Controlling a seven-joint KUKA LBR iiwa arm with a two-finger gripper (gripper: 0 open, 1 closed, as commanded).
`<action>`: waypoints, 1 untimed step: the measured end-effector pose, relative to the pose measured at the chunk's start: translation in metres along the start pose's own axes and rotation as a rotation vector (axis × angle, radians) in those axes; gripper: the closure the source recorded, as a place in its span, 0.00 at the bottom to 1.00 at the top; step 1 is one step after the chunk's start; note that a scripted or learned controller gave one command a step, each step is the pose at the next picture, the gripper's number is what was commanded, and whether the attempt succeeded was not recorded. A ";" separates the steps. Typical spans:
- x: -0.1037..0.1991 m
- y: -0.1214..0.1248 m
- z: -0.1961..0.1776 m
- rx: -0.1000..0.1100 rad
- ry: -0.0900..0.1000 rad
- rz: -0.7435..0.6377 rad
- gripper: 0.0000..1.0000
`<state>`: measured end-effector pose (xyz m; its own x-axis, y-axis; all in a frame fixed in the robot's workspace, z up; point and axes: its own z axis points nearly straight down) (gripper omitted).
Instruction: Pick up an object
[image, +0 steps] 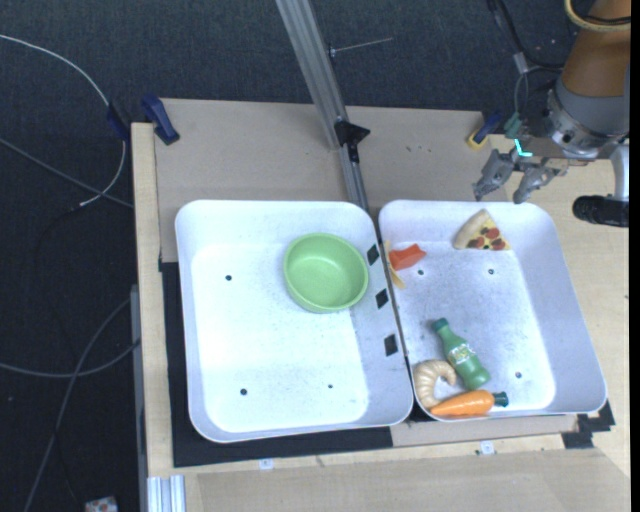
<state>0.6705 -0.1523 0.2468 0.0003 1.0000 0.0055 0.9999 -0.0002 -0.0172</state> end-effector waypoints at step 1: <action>0.000 0.002 -0.006 -0.010 -0.001 -0.001 0.00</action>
<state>0.6722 -0.1523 0.2527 -0.0006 1.0000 0.0041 1.0000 0.0006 -0.0073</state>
